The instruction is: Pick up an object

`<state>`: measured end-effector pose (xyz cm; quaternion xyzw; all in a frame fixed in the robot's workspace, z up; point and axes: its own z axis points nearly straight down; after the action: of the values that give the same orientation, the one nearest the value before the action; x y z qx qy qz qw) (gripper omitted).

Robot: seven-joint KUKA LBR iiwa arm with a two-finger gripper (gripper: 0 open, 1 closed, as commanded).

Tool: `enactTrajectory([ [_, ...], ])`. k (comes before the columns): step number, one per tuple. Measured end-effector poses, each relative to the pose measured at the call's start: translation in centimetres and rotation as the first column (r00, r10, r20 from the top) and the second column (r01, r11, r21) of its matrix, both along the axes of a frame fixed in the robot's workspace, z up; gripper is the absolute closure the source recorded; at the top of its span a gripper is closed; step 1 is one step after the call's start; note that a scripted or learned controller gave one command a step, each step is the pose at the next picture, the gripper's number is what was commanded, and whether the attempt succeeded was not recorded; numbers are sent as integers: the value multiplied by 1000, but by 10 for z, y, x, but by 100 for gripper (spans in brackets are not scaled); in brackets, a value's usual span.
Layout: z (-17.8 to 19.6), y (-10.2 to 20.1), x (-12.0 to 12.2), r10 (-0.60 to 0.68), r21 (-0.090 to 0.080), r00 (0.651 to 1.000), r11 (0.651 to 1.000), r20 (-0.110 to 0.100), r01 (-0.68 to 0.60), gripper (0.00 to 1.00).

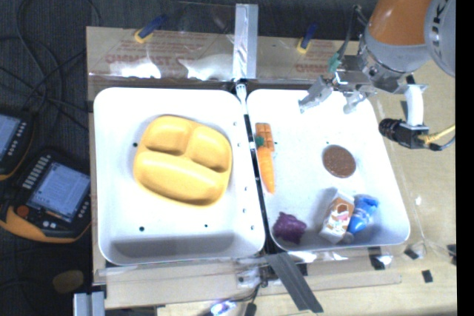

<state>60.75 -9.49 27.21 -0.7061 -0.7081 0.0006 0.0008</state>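
Note:
My gripper point(332, 100) hangs over the far edge of the right bin point(370, 131), its two fingers spread open with nothing between them. Below it in that bin lie a brown round disc point(339, 160), an orange carrot point(264, 157) along the left wall, a purple grape bunch point(289, 226), a small milk carton point(338, 217) and a blue bottle point(364, 213) at the near edge. The disc is the closest item, a little toward the near side of the gripper. A large yellow bread loaf point(182, 158) fills the middle of the left bin point(118, 226).
A metal divider post point(245, 41) stands behind the seam between the bins. Clear plastic sheeting with blue and yellow clips point(150, 27) covers the board at the back. Handheld controllers point(46, 189) and cables lie on the floor at left.

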Motion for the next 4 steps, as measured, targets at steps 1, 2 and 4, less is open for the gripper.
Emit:
enactTrajectory([
  [1,-97,-91,-29,109,0,994,994,-1,-109,0],
  [2,-183,-103,-14,226,-8,974,974,12,-226,0],
  [4,-171,-123,-28,448,-8,894,894,19,-448,100],
])
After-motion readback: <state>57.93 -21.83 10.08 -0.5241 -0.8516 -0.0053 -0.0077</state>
